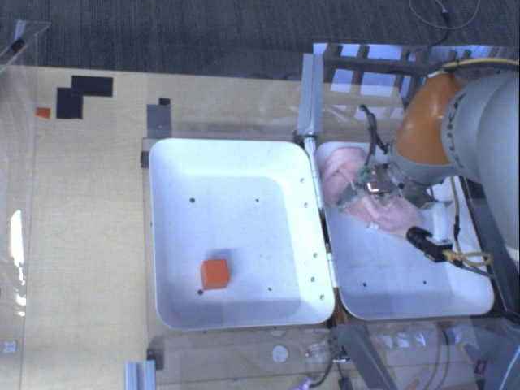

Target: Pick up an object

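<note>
Tool [370, 188] down in the upper left part of the right bin [406, 291], right of centre in the frame. Directly on or just above a pink cloth [341, 171]; contact not clear from this angle. Cannot tell how far open, nor whether gripping anything.

Cloth crumpled, in two lobes: one up and left of the tool, against the bin's left wall near the top corner; the other down and right of the tool, toward the bin's middle. Tool between the two lobes, over the middle of the cloth. Arm [487, 128] grey, with an orange band [426, 124], reaching in from the right edge and covering the bin's upper right.

In the left bin [236, 177], centre of the frame, an orange cube [215, 274], alone in the lower left part, apart from every wall and well apart from the tool. A few small dark dots on both bin floors.

Both bins white and shallow, side by side, rims close together. Under them a pale wooden worktop [81, 234]. On it, upper left of the frame, a black stepped patch [81, 96] and beside it a small orange mark [43, 113]. Grey metal post [309, 96] at the top of the seam between the bins. Along the top of the frame, dark carpet [203, 15], with a thin looped cable [444, 11] at upper right.
</note>
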Robot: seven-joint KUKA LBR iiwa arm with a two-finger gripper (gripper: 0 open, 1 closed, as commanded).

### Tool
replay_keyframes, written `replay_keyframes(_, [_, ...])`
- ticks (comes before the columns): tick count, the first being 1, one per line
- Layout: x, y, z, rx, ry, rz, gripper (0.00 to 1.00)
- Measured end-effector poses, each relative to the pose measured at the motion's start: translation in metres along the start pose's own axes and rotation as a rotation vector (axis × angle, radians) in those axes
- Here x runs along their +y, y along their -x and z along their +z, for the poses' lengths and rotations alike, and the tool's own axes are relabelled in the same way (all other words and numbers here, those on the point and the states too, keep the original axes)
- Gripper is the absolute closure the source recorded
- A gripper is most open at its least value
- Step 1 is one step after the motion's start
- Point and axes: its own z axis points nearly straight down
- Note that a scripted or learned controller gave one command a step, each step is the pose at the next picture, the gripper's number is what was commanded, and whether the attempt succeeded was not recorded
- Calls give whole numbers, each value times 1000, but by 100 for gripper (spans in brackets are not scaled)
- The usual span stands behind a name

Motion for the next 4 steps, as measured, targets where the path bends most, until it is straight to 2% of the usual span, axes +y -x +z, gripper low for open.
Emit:
replay_keyframes(2, [-13, 2, 0, -1, 6, -57, 0])
replay_keyframes(4, [-9, 1, 0, -2, 1, -81, 0])
